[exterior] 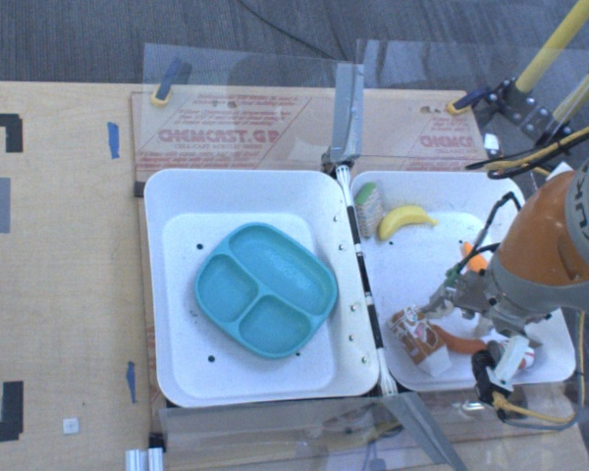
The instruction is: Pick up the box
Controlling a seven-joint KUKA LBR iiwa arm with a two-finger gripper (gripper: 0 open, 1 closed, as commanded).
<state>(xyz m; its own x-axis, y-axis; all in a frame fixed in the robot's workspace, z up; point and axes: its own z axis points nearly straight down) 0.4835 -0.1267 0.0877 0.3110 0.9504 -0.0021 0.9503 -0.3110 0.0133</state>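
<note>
Gripper [442, 307] hangs low in the right bin [442, 226], fingers parted and touching the brown-and-white box [419, 336] lying tilted near the front wall — a light carton by judgement, thin-walled, crushable — best taken across its narrow faces, gently.

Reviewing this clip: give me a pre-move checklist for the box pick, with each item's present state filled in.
1. Box in the right bin: ok.
2. Gripper at the box: ok, it hangs at the box's upper right edge.
3. Box between the fingers: cannot tell.
4. Banana away from the box: ok, it lies near the bin's far wall.
5. Blue tray out of the way: ok, it sits in the left bin.
</note>
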